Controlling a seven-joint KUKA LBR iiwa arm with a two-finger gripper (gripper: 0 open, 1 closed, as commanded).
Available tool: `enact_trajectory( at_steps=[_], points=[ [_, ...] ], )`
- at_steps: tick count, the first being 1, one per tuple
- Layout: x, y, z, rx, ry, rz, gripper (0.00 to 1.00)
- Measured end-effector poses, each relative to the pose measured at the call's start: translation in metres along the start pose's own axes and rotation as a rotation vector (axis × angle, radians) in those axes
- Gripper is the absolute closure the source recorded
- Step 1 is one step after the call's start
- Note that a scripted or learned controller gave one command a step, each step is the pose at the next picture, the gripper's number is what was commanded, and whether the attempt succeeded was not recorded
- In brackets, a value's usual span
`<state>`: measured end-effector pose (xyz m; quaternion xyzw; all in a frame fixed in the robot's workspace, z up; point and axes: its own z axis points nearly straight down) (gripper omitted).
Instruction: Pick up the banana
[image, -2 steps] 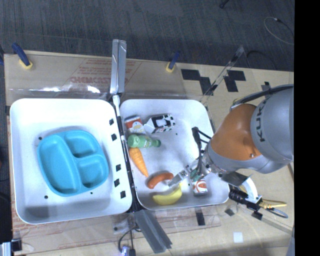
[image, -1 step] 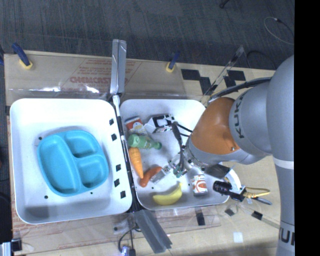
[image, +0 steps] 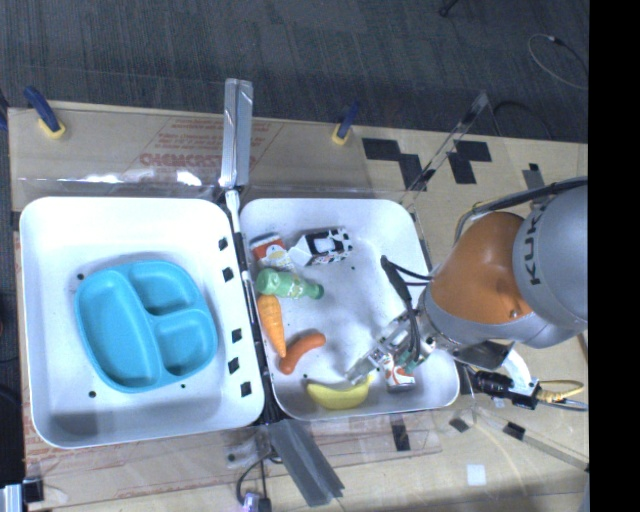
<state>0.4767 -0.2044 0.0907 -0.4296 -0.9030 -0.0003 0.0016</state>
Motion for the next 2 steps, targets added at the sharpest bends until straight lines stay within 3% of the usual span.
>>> enact_trajectory(
  at_steps=[1,2],
  points=[
    [0.039,0.032,0.001,0.001,0.0,-0.137,0.0],
    [-0.004,0.021,-0.001,-0.001,-0.002,-0.242,0.0]
  ],
)
